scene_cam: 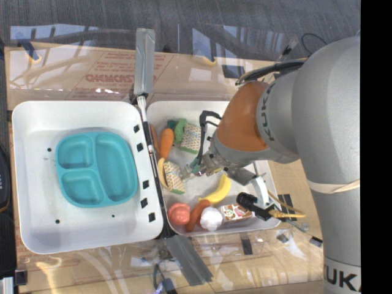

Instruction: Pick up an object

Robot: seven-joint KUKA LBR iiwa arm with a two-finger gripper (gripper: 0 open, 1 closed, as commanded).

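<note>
Gripper: your gripper (pixel 199 167) sits low inside the right bin (pixel 177 107), under the orange wrist band. The view does not show how far open it is or whether it has hold of anything, so you cannot tell.
Nearest object: a patterned packet (pixel 173 176) lies just to the camera-left of the gripper, and the banana (pixel 222 190) just below it in the view. Either looks like the likely target.
Other candidates: the same bin has a carrot (pixel 166 141), a second packet (pixel 191 138), a red ball (pixel 179 213), a white ball (pixel 211 219) and a small carton (pixel 236 213).
Progress: judge the approach as made. Nothing appears raised above the bin, so the grasp and the lift are yours to do.
Left bin: the left bin (pixel 37 164) carries a teal divided tray (pixel 97 167), well apart from the action.
Surface: the bench (pixel 92 72) is lined with cardboard under clear plastic sheeting, taped at the edges.
Room: dark grey carpet (pixel 122 5) runs beyond the bench's far side.
</note>
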